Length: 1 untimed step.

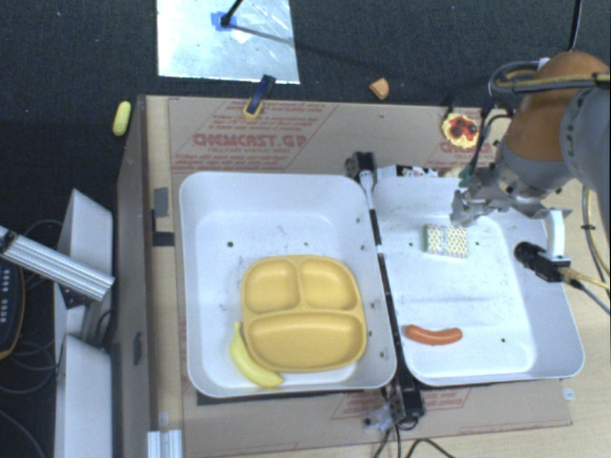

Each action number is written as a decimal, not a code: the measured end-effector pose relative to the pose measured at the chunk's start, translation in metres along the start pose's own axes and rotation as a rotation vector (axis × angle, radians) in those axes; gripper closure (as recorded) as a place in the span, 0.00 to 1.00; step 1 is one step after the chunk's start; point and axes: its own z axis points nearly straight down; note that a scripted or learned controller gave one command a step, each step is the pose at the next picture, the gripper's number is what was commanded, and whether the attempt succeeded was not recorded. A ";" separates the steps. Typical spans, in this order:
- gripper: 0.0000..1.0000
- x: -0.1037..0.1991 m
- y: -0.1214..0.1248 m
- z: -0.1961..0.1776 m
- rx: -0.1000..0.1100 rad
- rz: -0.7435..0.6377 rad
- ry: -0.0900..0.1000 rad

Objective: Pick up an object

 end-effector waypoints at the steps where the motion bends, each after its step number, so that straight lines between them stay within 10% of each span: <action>1: 0.00 0.000 0.000 0.000 0.001 0.000 0.001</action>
